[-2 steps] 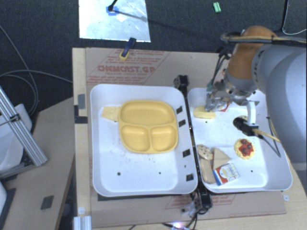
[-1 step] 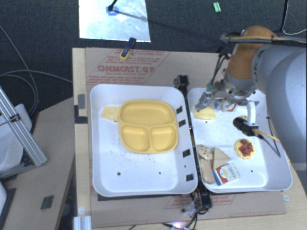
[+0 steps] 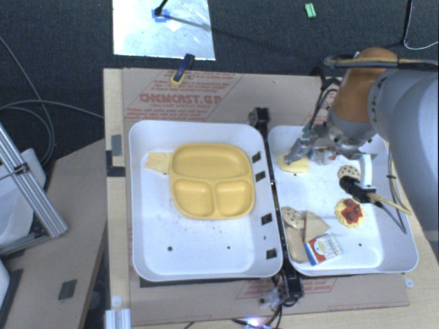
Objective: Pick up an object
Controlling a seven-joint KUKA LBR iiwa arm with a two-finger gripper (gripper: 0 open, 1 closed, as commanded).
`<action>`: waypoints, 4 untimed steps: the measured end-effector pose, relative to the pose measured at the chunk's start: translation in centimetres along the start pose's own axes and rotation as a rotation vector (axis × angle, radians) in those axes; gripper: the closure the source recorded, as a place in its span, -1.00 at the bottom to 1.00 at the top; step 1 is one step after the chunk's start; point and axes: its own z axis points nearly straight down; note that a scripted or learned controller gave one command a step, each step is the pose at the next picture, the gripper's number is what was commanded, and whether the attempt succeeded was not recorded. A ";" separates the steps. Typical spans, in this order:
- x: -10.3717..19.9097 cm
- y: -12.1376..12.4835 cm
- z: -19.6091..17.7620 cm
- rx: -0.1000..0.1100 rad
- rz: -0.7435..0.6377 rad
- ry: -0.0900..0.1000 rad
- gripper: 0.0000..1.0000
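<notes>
Yellow disc (image 3: 293, 163) lies by left wall of right bin (image 3: 391, 252), near its far corner. I see gripper (image 3: 299, 151) just over it, fingers apart. I'd lower straight, centre on disc, close slowly, avoid wall.

Two white bins (image 3: 147, 204) on tan cardboard with reddish print (image 3: 180, 99), a pale yellow divided tray (image 3: 209, 180) in the left one, and in the right a yellow disc with a red centre (image 3: 350, 212), tan speckled pieces (image 3: 293, 217) and a red, white and blue box (image 3: 323, 248).
</notes>
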 end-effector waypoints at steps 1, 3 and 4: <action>2.1 0.8 0.1 0.009 -0.003 -0.001 -1.00; 2.0 0.9 -1.2 0.005 -0.003 -0.001 -1.00; 1.5 0.7 0.1 0.011 0.000 0.001 -1.00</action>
